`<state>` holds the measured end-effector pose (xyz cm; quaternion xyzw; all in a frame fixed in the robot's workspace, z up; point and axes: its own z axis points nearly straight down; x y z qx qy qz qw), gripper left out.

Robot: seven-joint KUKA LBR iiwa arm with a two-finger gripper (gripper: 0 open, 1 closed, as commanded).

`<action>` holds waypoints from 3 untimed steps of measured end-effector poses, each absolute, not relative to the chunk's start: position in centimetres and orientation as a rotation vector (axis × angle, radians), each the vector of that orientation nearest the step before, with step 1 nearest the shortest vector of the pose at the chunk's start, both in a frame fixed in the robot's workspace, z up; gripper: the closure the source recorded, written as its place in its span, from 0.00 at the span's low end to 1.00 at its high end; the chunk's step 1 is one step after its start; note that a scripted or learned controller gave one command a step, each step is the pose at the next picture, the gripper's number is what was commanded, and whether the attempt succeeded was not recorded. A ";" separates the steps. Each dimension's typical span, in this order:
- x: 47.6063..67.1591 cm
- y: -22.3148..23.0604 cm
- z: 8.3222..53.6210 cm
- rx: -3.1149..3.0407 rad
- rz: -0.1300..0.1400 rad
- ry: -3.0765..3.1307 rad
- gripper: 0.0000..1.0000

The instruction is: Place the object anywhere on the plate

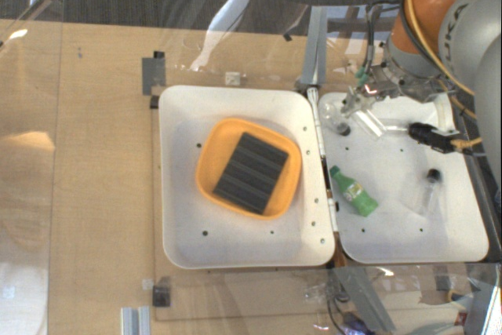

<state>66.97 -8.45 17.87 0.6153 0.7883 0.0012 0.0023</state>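
Bottle (354, 193): green, lying in right bin (459, 247), at its 9 o'clock.
Plate (205, 169): orange, left bin (176, 231), bearing dark ridged block (251, 172).
Gripper (345, 118): right bin's 11 o'clock; jaw state cannot be told.

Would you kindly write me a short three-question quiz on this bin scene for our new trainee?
1. True or false: the green bottle already lies on the orange plate.
2. Which bin holds the plate: A) the left bin, B) the right bin?
3. Fill in: the dark ridged block rests on the ____.

Key: 1 false, as the bottle lies in the right bin by its left wall; 2 A; 3 plate.
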 end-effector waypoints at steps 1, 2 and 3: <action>67.0 -6.0 18.6 1.846 0.005 2.536 1.00; 67.2 -5.9 19.8 1.836 0.010 2.536 1.00; 67.0 -4.5 18.6 1.736 0.005 2.612 1.00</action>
